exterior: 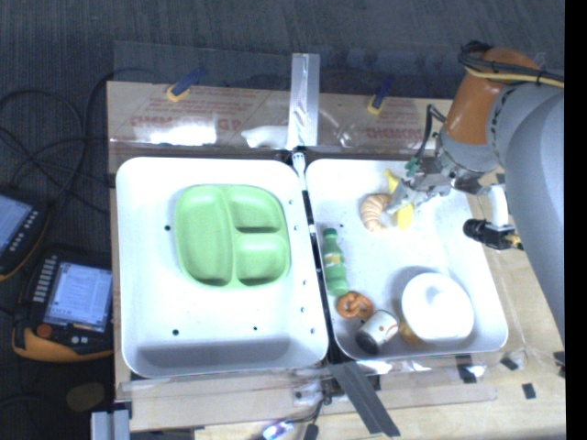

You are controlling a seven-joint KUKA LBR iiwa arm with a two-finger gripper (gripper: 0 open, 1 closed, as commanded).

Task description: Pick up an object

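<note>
Grey carpet surrounds our bench, with two white bins side by side.
At one o'clock in the right bin (pixel 486 273) our gripper (pixel 410 197) sits at the yellow piece (pixel 404 211), just beside the croissant (pixel 374 211); its grip we cannot tell. We risk nudging the croissant or lifting nothing.

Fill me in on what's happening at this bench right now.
A grey robot arm reaches in from the right, and its gripper is down in the right bin, next to a yellow object and a croissant-shaped toy. Whether it grips anything cannot be told. Nearer the front lie a green bottle, a donut, a small can and a white bowl. The left bin holds a green divided plate.
</note>
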